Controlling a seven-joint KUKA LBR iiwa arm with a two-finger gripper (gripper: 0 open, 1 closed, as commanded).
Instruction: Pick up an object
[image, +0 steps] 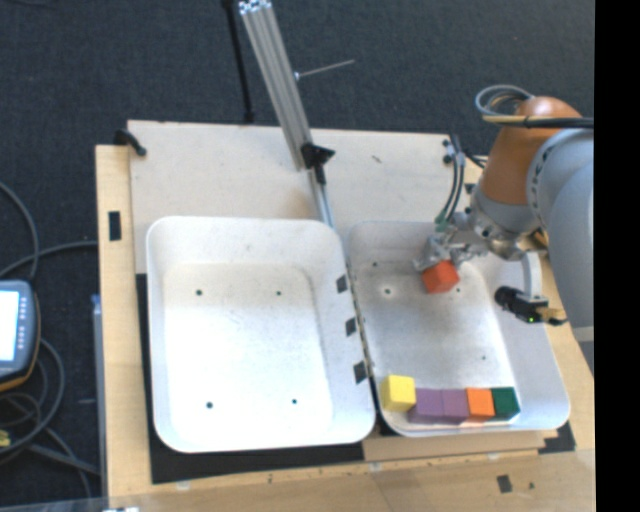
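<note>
So from the overhead camera view, the grey arm with the orange band reaches in from the right, and its end effector (441, 262) sits over the upper part of the right-hand shallow white bin (520, 400). There's a small red-orange block (440, 278) right at its tip, looks like it's pinched between the fingers, so I'd call the end effector closed narrow around that block. Whether the block is properly off the bin floor or just touching it, can't tell from this angle.

Down along the near edge of the same bin there's a row: a yellow cube (400, 390), a purple block (442, 404), an orange cube (481, 402) and a green cube (506, 402), all untouched. The left white bin (160, 300) sits beside it on the desk (220, 170).

My read: grasp seems made, the clear lift is what's left.
</note>
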